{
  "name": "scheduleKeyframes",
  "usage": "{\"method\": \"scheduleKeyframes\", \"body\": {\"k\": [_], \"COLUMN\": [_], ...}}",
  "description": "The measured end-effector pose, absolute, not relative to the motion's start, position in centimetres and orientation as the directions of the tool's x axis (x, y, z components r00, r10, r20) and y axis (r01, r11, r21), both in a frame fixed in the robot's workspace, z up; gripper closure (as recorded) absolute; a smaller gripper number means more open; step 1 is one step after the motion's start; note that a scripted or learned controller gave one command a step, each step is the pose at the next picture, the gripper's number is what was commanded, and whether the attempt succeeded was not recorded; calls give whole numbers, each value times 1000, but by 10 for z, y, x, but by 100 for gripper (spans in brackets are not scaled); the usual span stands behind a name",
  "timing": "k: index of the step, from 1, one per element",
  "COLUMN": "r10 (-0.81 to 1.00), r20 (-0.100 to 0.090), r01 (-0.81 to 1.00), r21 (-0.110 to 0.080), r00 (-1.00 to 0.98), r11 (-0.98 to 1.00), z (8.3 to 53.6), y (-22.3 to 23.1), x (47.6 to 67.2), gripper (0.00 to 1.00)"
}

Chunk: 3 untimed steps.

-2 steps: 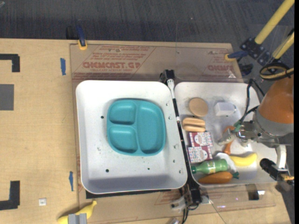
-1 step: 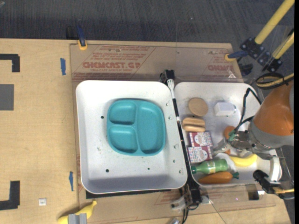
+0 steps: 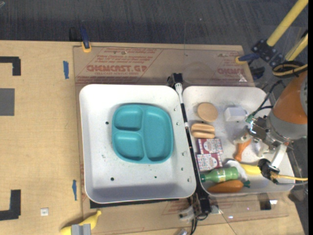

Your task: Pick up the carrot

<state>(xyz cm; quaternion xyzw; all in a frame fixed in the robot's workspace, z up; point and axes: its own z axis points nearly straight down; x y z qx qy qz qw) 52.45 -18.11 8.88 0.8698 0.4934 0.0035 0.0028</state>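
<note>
1. Starting at the left, one white left bin (image 3: 93,146) holds one teal divided plate (image 3: 143,132). Neither matters for the pick.
2. Crossing into the one right bin (image 3: 222,93), the left side holds one round tan bun (image 3: 207,111), one hot dog (image 3: 202,129) and one printed packet (image 3: 209,153), each a single item.
3. Along the near wall lie one green bottle (image 3: 221,174) and one carrot (image 3: 226,186). The carrot touches the bottle and lies just beside the wall.
4. Further right are one white block (image 3: 234,113), one small orange piece (image 3: 240,151) I cannot identify, and one banana (image 3: 251,169).
5. The gripper (image 3: 257,137) hangs above the bin's right side, away from the carrot. Whether it is open or closed I cannot tell.
6. My advice is to travel toward the near-left, align across the carrot's width, and descend on its middle, clear of the bottle and wall.
</note>
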Motion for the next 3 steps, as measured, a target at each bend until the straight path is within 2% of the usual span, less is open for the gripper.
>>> {"method": "scheduleKeyframes", "body": {"k": [1,2,3], "r10": [860,852,718], "r20": [-4,4,3], "r01": [860,852,718], "r21": [14,3,-1], "r00": [510,523,696], "r11": [-510,-523,-696], "z": [100,179,215], "y": [-184,-108,-48], "x": [525,507,565], "gripper": [100,100,100]}}
